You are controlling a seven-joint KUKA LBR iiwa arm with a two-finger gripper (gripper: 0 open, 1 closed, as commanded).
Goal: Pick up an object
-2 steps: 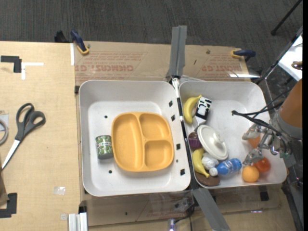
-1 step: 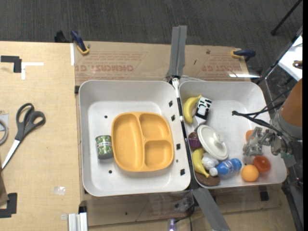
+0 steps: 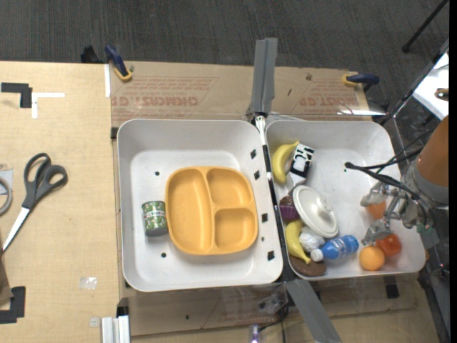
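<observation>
Fingers [image 3: 380, 219] look slightly apart, gripping nothing; lower tip just above the orange ball [image 3: 371, 258].

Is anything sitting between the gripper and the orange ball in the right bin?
Nothing visible does. The gripper hangs at the right bin's right side, with the orange ball just below it in the view and bare bin floor between. A red-orange fruit crowds the ball's right side, and the blue bottle lies to its left.

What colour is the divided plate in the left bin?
Yellow-orange; the divided plastic plate shows clearly in the camera view.
</observation>
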